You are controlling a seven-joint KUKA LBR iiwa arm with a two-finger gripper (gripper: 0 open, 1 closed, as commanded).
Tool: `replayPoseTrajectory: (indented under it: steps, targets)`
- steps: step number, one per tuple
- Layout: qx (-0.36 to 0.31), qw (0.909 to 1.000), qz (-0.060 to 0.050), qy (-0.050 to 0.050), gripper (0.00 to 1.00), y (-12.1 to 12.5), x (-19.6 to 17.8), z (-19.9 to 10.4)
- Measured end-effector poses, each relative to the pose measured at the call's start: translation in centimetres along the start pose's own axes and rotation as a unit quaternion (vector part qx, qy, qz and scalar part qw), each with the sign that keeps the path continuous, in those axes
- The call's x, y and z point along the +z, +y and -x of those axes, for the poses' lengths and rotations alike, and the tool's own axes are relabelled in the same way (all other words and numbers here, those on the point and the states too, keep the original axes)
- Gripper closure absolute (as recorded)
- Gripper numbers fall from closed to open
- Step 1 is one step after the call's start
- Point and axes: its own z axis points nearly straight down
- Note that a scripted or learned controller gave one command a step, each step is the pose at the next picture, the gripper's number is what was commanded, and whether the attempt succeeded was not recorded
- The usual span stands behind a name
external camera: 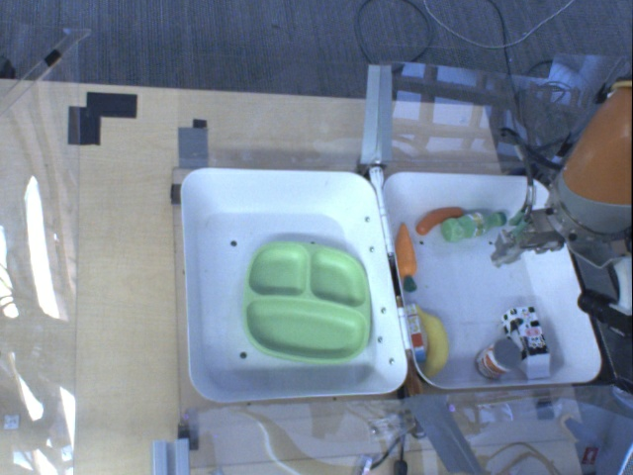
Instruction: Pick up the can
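A pale wood counter fills most of the view, with black tape marks near its far left corner. Beyond it lies dark grey carpet, where thin black cables loop. Clear panels along the left side catch bright glare.

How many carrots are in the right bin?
2. One carrot lies along the bin's left wall beside the divider; the other carrot lies near the far wall, touching the green bottle. None seems hidden.
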Motion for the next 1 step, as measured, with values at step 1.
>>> replayPoseTrajectory:
  steps: [1]
  targets:
    - [0.0, 1.0, 0.0, 0.0, 0.0, -0.01, 0.0, 0.01]
